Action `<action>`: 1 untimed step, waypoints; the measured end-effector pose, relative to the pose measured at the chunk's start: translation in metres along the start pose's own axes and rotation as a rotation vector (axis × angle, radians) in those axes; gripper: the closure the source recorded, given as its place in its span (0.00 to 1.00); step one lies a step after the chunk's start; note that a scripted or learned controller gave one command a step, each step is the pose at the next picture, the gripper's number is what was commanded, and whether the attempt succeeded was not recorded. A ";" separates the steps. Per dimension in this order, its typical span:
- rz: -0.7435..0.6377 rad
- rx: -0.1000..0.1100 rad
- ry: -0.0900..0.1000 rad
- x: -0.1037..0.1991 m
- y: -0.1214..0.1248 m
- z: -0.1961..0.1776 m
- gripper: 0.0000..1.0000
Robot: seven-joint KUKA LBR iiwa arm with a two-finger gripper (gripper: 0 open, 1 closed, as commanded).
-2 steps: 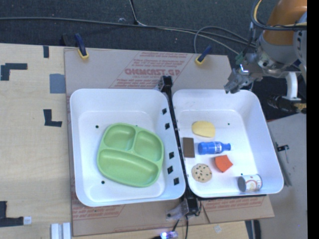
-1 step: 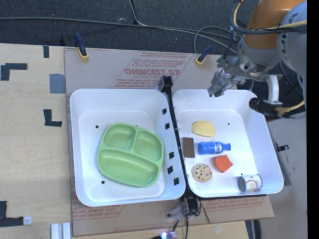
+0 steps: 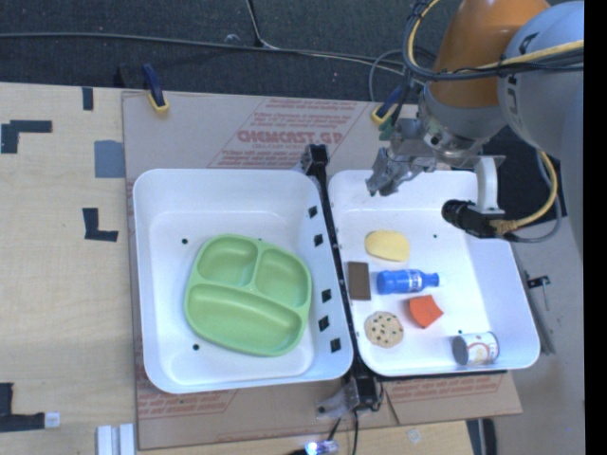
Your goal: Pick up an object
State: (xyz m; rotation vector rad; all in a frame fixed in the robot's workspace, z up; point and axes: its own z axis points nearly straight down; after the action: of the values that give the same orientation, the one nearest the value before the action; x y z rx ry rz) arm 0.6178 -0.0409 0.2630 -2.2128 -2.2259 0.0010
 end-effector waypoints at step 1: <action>0.000 0.000 -0.001 0.045 -0.006 0.012 1.00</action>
State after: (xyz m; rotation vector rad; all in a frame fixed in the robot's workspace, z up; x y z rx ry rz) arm 0.6114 0.0043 0.2516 -2.2136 -2.2258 0.0018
